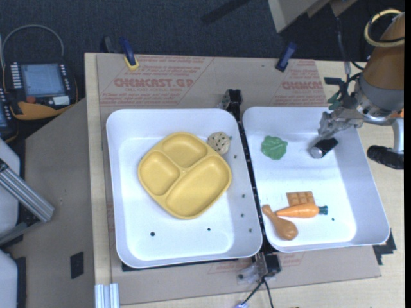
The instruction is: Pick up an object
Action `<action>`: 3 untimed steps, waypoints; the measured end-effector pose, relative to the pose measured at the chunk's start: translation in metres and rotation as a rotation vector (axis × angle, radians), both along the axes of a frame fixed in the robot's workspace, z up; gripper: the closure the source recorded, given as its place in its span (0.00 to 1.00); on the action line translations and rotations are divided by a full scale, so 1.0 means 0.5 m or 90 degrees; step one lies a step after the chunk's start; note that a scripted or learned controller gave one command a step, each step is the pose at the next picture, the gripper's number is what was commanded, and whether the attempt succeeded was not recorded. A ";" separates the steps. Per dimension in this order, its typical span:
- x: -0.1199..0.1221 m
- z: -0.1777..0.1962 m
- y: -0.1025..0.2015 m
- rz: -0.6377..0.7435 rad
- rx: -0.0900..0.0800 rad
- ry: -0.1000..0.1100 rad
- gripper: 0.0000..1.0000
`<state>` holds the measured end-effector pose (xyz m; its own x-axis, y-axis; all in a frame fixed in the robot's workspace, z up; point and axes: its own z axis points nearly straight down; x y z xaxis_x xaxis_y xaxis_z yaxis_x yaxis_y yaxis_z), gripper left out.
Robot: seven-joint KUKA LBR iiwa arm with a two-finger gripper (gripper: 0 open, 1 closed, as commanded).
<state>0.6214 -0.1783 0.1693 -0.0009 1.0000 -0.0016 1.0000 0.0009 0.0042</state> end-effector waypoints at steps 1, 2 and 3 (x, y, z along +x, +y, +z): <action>-0.001 0.127 0.001 0.000 -0.001 -0.001 1.00; 0.001 0.191 0.001 0.000 0.000 0.000 1.00; -0.031 0.158 0.098 0.002 0.002 0.005 1.00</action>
<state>0.6060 -0.1294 0.2483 -0.0034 1.0000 0.0018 1.0000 0.0034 -0.0035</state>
